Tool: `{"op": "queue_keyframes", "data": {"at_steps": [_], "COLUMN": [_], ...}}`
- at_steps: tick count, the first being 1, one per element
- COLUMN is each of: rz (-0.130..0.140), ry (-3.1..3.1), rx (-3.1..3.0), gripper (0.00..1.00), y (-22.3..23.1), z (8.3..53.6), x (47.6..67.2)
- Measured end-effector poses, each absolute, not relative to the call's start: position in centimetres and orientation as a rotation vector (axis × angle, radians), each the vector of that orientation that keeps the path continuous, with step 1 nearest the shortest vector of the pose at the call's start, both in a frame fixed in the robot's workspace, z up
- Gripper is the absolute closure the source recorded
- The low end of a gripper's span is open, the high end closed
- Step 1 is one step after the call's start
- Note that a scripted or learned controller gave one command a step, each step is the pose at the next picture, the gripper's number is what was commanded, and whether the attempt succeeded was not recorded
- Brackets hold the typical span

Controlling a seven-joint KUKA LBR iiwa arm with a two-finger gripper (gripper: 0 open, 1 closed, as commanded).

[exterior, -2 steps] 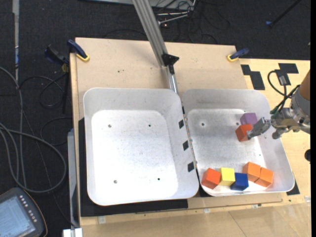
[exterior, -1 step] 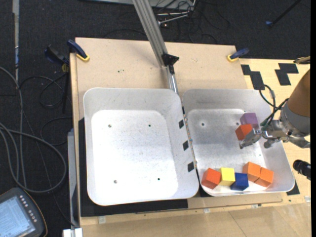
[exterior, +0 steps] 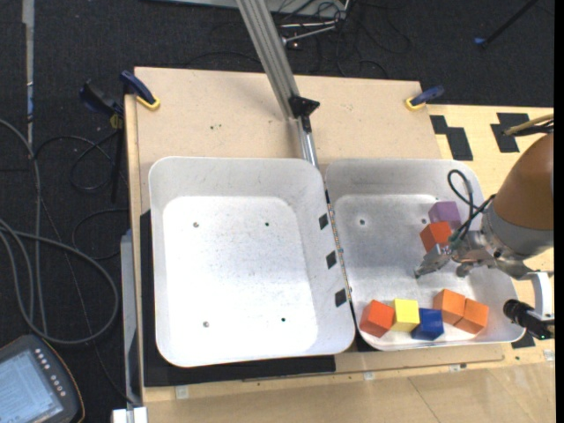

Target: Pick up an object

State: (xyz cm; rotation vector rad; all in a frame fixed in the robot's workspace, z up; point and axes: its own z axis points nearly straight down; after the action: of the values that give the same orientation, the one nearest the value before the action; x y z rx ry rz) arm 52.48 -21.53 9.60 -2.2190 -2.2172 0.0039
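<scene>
Blocks sit in your right bin (exterior: 388,203): an orange block (exterior: 434,233) touching a purple block (exterior: 445,211) near its right wall, with five more along the front edge. Your pincer (exterior: 438,261) hangs just in front of the orange one; whether it is open, you cannot tell. Descending here risks nudging that block aside, since the purple neighbour crowds it.

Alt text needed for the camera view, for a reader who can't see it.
The gripper reaches into the right bin beside an orange block and a purple block. Orange, yellow and blue blocks sit along that bin's near edge. The left bin adjoins it.
</scene>
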Motion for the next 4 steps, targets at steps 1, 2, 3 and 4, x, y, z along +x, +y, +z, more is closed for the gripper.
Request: {"op": "queue_keyframes", "data": {"at_steps": [1,2,3,4], "rz": [-0.001,-0.003,-0.005,-0.004], "ry": [-2.222,-2.227,-2.230,-2.231], "rx": [-2.224,-2.223,-2.224,-2.213], "gripper": [1.00,1.00,1.00,1.00], "y": [-21.6,-21.5,-21.6,-16.4], "z": [11.0,15.2,20.6,19.9], "x": [52.7,52.5,52.7,54.3]}}
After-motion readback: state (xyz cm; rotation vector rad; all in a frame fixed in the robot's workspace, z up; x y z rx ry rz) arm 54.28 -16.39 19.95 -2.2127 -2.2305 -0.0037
